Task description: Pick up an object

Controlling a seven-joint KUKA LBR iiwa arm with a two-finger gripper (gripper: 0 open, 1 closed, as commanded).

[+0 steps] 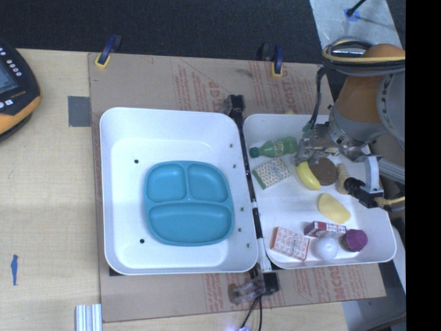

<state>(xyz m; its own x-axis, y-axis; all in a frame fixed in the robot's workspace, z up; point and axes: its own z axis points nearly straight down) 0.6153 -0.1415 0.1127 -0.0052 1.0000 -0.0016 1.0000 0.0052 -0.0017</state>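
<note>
Objects for picking lie in the right bin (386,250), right of centre in the frame: a green bottle (274,147) at its upper left, a patterned card (271,172) below that, a yellow banana-shaped piece (308,176) beside a brown round item (324,172), a yellow lemon-like piece (333,207) lower right, and along the lower edge a printed box (290,243), a small red-and-white carton (325,228), a white ball (326,248) and a purple piece (355,239). The gripper (318,154) sits low over the upper middle of this bin, directly above the brown item and just beside the banana piece. Whether it is open or closed cannot be determined; the wrist hides it. Nothing is visibly held.

Likely step: descent onto one target. Centre on a single item; the brown item and the banana piece touch, so an offset approach risks pushing both. Close fully before lifting, then raise vertically.

The left bin (117,185) holds a blue divided plate (188,203)
</note>
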